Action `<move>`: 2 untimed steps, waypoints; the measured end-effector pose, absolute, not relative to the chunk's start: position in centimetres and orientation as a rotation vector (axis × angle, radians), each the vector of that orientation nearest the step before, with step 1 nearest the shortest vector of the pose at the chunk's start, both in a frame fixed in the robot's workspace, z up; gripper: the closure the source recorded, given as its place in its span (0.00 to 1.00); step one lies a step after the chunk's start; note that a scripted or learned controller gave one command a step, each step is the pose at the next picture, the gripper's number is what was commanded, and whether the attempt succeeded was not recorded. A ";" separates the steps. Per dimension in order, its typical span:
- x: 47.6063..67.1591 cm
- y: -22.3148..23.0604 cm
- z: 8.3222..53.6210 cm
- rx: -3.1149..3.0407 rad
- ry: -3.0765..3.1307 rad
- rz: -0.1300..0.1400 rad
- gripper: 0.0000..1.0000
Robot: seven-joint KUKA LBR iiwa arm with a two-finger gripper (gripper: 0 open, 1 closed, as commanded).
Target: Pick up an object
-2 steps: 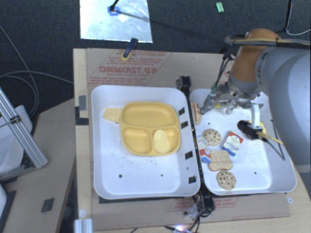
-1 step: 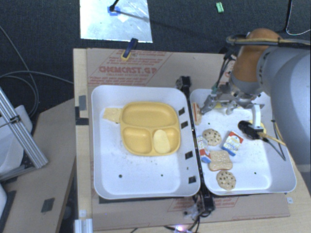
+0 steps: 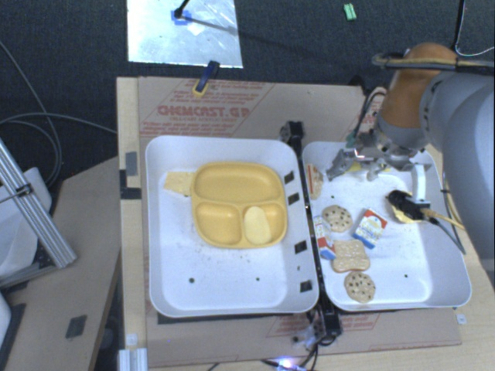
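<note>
Camera view | gripper (image 3: 357, 163) hovering over right bin (image 3: 445, 280), jaws' state: cannot tell | cookie (image 3: 336, 217) lying just below jaws, likely target | nothing seen grasped

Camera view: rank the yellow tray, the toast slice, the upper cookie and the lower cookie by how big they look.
1. yellow tray, by far the largest.
2. toast slice, a bit bigger than either cookie.
3. upper cookie and lower cookie: they look alike, so no ranking between them.
</note>
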State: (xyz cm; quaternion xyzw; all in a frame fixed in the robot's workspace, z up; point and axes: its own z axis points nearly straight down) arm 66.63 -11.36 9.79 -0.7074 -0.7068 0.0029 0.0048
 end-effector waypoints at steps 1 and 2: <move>66.6 -9.3 9.5 -2.223 -2.219 0.024 0.00; 66.7 -9.4 9.1 -2.230 -2.213 0.027 0.00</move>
